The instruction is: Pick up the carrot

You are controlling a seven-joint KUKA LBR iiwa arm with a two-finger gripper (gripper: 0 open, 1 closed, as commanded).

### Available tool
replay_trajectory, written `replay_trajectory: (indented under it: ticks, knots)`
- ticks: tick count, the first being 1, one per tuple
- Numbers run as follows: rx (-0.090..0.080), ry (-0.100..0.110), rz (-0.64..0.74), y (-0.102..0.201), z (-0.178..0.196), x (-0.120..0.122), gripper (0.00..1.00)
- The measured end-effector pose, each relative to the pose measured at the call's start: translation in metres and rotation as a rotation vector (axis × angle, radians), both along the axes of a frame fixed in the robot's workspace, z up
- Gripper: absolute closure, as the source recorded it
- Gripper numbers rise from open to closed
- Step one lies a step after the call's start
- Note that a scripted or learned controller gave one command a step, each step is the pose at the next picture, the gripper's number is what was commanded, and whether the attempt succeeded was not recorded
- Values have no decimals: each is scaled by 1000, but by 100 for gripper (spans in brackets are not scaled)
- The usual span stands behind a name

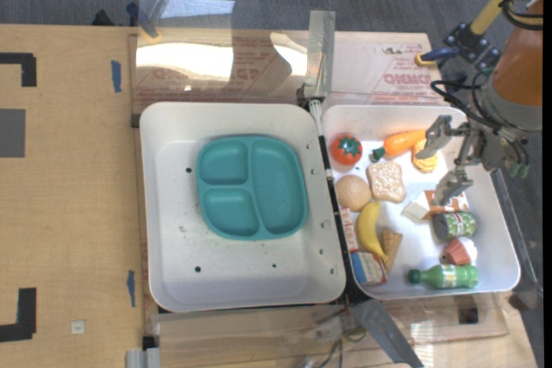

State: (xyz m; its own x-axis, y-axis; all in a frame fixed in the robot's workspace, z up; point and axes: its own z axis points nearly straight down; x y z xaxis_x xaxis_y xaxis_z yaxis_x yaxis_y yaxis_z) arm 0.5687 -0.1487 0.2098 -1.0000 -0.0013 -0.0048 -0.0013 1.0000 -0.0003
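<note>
The carrot [404, 142] is orange with a green stub at its left end. It lies flat near the back of the right bin [509, 271], pointing left to right. My gripper [440, 170] hangs over the same bin just right of the carrot, fingers [438, 135] spread open with nothing between them. A small yellow piece [424, 161] lies under the left finger, beside the carrot's thick end.
The right bin is crowded: tomato [347, 149], cracker [385, 182], bread roll [352, 191], banana [371, 227], white cube [417, 209], can [454, 224], green bottle [444, 276]. A teal divided plate [253, 186] sits in the left bin [164, 254].
</note>
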Motion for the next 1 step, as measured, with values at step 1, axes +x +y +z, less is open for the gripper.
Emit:
replay_trajectory:
  ticks: [1]
  knots:
    - [-1, -13, -25, -1, -110, 77, 0]
